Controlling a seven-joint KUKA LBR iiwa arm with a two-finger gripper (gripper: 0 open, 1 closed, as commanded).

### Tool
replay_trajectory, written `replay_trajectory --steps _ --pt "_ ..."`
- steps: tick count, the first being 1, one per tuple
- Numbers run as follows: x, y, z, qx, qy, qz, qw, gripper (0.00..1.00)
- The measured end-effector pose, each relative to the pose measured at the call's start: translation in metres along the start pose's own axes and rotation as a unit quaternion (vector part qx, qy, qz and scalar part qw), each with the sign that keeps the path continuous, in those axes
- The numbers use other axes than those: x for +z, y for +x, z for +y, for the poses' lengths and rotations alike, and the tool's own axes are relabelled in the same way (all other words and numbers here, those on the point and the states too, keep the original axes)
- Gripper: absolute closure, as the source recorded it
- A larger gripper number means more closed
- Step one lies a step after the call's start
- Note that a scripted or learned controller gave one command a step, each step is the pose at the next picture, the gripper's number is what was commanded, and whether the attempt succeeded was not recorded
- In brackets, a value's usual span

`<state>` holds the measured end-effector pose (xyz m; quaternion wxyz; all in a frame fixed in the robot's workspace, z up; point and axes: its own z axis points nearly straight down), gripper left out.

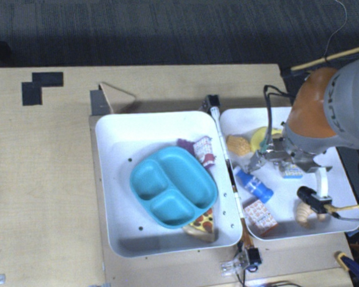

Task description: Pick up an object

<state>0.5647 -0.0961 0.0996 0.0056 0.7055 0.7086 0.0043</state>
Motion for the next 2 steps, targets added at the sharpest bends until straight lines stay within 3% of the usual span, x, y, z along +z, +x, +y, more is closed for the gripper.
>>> replay_trajectory --steps 1,2 --pt "0.014 0.007 0.063 -0.001 0.003 0.001 1.0000 0.00" --pt "0.001 0.007 0.066 -0.004 0.000 0.000 1.0000 1.00"
